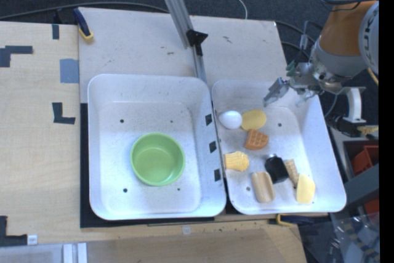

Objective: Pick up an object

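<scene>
Hovering above the far right corner of the right bin (320,132), my tool (289,88) is hanging with nothing visible between its fingers; I cannot tell how far apart they are standing.

I am counting seven candidate pieces in that bin: one white egg (231,119), one yellow round piece (253,119) touching it, one orange waffle-like piece (257,140), one yellow ridged piece (237,161) against the left wall, one tan bread-like roll (262,186), one black object (275,167), and one yellow piece (305,189) toward the near right corner. One green bowl (157,159) is sitting alone in the left bin (104,132).

I am judging crowding the main risk: my fingers may be landing on two neighbours at once and nudging both. The egg may be rolling away, and pieces at the walls are leaving little room for a finger.
</scene>
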Robot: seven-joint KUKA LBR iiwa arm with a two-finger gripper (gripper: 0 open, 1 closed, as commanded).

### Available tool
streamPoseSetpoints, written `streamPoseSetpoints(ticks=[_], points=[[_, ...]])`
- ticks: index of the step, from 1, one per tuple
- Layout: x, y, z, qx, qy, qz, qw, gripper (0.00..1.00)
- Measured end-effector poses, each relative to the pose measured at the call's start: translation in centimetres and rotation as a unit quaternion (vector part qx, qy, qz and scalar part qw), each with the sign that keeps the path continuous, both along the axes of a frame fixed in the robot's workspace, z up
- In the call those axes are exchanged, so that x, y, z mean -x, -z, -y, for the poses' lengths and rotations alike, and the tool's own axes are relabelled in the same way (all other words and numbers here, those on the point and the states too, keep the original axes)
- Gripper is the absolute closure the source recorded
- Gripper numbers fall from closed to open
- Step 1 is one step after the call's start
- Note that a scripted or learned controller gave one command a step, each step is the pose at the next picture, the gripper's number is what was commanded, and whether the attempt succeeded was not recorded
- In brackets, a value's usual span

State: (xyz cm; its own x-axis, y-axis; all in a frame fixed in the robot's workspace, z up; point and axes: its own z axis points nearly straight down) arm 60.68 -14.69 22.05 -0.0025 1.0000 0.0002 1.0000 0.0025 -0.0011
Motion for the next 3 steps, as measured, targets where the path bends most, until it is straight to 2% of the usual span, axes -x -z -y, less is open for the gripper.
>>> streamPoseSetpoints(ticks=[1, 3], points=[[0.0, 0.0, 0.0, 0.0, 0.0, 0.0, 1.0, 0.0], [-0.3, 9.0, -0.7, -0.0001, 0.0, -0.003, 1.0, 0.0]])
